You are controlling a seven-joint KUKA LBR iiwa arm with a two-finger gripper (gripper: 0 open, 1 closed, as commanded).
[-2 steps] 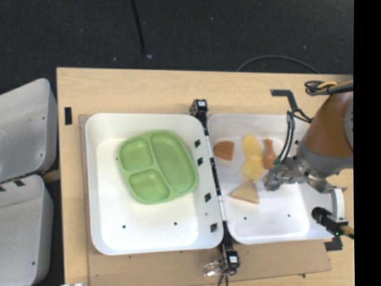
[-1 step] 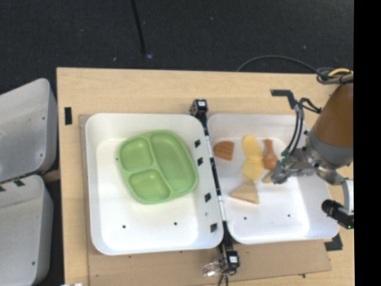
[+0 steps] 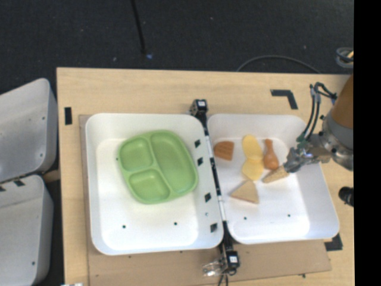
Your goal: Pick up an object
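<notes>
The right bin [image 3: 309, 219] holds several food pieces: a brown chunk [image 3: 224, 151], two yellow pieces [image 3: 252, 158], an orange drumstick shape [image 3: 271, 154], a large tan wedge [image 3: 246, 192] and a small tan wedge [image 3: 275, 175]. My gripper [image 3: 294, 161] reaches in from the right and sits low over the bin's right half. Its tip is right at the small tan wedge's right end, touching or nearly touching it. The grey wrist and cables hide the tip's far side.
A green three-compartment plate [image 3: 158, 167] lies in the left bin [image 3: 101, 219]. A raised divider with black clips [image 3: 209, 177] separates the bins. Bare white floor shows in the right bin's front part.
</notes>
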